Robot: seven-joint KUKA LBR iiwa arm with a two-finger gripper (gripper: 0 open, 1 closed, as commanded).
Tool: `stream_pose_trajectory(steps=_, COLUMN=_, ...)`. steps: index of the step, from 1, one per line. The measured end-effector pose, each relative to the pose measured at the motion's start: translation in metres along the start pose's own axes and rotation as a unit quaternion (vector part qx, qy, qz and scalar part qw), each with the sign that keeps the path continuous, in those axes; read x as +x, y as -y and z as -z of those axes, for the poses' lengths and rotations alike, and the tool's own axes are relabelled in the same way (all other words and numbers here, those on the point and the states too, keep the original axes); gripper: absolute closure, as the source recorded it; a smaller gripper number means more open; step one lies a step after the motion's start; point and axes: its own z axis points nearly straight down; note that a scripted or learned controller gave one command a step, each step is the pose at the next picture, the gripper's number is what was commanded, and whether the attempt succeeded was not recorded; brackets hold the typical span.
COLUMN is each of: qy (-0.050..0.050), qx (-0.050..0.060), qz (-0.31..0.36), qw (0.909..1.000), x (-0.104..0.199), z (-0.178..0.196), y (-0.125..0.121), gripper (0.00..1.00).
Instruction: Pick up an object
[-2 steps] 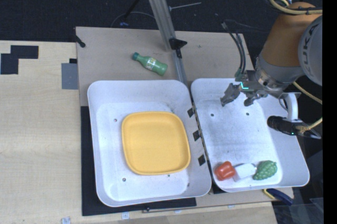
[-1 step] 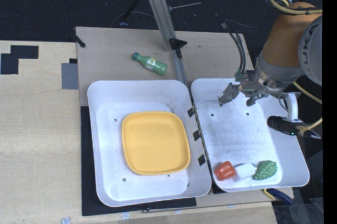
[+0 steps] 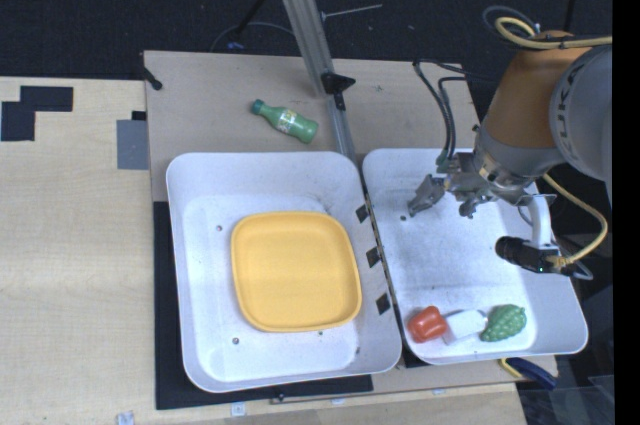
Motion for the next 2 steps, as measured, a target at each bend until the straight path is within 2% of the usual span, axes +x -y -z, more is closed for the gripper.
stream_pose_trajectory(steps=1, qy=0.000, qx=0.000, qz=0.000, qw=1.0000, x=0.002, z=-0.043, y=0.001, gripper=0.00)
stream_pose_trajectory(steps=2, qy=0.000, qx=-0.001, qz=0.000, qw=1.0000, x=0.003, z=-0.070, y=0.002, gripper=0.00)
